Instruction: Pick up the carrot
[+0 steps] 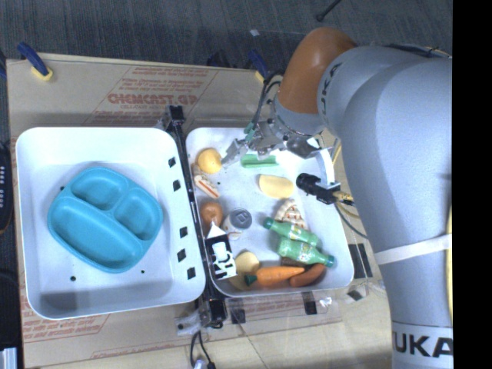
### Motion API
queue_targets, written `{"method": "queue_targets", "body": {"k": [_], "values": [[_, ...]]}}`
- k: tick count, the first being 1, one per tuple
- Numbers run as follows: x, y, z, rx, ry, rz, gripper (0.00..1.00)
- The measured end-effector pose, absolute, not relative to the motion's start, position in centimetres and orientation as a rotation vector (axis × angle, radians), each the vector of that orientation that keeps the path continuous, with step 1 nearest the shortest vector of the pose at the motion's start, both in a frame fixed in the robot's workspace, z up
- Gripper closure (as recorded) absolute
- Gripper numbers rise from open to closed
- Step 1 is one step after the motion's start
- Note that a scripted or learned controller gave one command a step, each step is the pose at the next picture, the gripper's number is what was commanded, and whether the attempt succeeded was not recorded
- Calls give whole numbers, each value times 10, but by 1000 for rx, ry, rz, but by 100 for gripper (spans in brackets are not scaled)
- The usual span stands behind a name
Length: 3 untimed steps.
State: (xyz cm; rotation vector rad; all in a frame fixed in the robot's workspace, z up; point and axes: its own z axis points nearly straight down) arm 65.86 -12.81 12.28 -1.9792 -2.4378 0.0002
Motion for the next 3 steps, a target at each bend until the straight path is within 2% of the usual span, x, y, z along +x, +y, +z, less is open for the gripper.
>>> {"method": "queue_targets", "body": {"k": [1, 2, 3], "values": [[570, -216, 91, -1866, -2521, 14, 0], [621, -210, 93, -2255, -2185, 5, 0], [566, -134, 91, -2250, -2179, 8, 0]]}}
